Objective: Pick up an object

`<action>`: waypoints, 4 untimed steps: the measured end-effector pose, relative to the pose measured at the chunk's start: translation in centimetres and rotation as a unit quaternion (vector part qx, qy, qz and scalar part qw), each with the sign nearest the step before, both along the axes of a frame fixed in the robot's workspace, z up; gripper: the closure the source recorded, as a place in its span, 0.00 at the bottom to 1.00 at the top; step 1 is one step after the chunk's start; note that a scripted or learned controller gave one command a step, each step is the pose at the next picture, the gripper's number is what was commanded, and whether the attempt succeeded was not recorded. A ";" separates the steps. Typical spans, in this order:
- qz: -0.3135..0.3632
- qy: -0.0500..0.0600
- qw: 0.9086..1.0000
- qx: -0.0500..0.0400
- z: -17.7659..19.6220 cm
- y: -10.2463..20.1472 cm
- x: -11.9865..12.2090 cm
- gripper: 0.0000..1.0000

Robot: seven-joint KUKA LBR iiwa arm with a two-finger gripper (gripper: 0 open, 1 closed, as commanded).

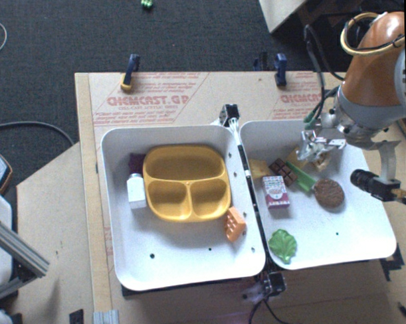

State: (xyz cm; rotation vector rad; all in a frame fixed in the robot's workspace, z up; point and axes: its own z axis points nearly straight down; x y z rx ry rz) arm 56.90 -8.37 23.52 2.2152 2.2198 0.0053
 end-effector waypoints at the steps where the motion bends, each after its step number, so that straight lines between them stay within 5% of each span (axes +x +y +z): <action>1: 0.001 0.000 1.000 0.000 -1.5 -0.1 5.7 1.00; 2: 0.001 0.000 1.000 0.000 -0.3 0.1 10.5 1.00; 3: -0.002 0.005 1.000 0.001 -2.0 -0.6 9.2 1.00; 4: 0.000 0.000 1.000 0.000 0.1 -0.4 9.9 1.00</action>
